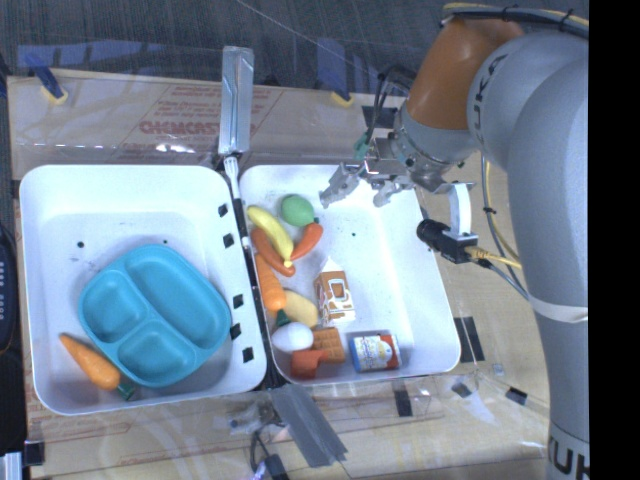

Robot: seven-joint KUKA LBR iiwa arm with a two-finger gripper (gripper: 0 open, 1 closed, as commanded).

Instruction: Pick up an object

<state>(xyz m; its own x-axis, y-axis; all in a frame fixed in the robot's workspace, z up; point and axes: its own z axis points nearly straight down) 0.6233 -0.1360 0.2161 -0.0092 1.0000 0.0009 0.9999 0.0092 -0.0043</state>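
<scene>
Two white bins sit side by side on the bench. Left bin [40,198]: a blue divided plate [155,313] with a carrot [90,361] at its lower left edge. Right bin [420,298]: a cluster of play food along its left wall, including a banana [272,229], a green lime-like fruit [297,209], a small orange carrot [306,239], a milk carton [335,297], a white egg [292,338] and a labelled can [374,351].

Gripper [362,181] position: above the upper edge of the right bin, right of the green fruit and apart from every item. The jaws stand spread with nothing between them.

Step in hand, by judgement: approach, before any grasp. The next move calls for travel left and down toward one item. The green fruit and banana lie nearest. Items touch one another, so finger placement needs a free gap on both sides of the target.
</scene>
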